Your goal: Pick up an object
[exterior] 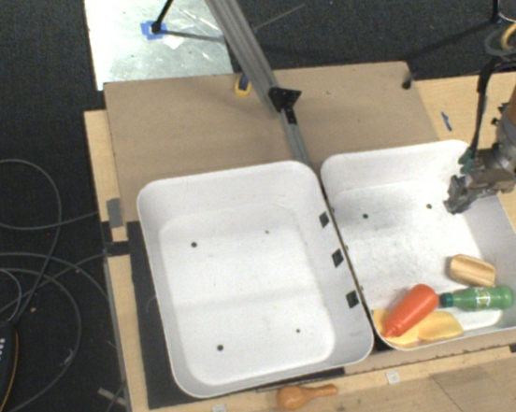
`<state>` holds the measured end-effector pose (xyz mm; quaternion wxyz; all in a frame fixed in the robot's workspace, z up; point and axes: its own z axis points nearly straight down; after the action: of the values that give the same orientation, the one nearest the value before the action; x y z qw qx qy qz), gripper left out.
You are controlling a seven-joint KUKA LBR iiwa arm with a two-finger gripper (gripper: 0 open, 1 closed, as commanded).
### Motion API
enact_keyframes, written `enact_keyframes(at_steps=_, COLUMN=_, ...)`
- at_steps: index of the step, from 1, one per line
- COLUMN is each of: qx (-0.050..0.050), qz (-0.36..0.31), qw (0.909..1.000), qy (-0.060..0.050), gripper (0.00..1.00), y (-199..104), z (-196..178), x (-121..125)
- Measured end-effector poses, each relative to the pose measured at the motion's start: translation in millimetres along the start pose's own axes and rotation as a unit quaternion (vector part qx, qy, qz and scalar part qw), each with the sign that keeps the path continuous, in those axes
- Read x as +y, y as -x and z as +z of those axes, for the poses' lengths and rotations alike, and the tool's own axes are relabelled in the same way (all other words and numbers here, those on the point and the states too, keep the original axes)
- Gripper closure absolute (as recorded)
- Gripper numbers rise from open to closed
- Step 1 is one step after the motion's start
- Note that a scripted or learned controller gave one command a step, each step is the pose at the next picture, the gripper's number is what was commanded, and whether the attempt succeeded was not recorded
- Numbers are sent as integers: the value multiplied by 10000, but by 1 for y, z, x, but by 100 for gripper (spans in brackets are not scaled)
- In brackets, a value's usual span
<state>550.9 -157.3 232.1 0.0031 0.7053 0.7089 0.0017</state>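
While the green bottle [478,298] lies lengthwise left-right at lower right, cap leftward, the gripper [457,195] hangs above the right bin [402,228]; its grip state is unclear.

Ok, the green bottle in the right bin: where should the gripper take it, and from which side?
Probably from straight above, across the green bottle mid-body, fingers closing across its width. It lies on its side along the bin's near wall, white cap pointing at the orange carrot-shaped toy, tan roll just behind. The body looks the widest, clearest part. The gripper hangs further back.
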Motion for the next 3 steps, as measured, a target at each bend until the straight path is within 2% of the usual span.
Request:
enact_keyframes(at_steps=1, qx=1, qz=-4, qw=10000, qy=3, gripper=100, y=-6, z=-47, x=-1)
enact_keyframes(at_steps=3, qx=20, qz=-25, qw=10000, qy=-25, gripper=100, y=-111, z=-49, x=-1)
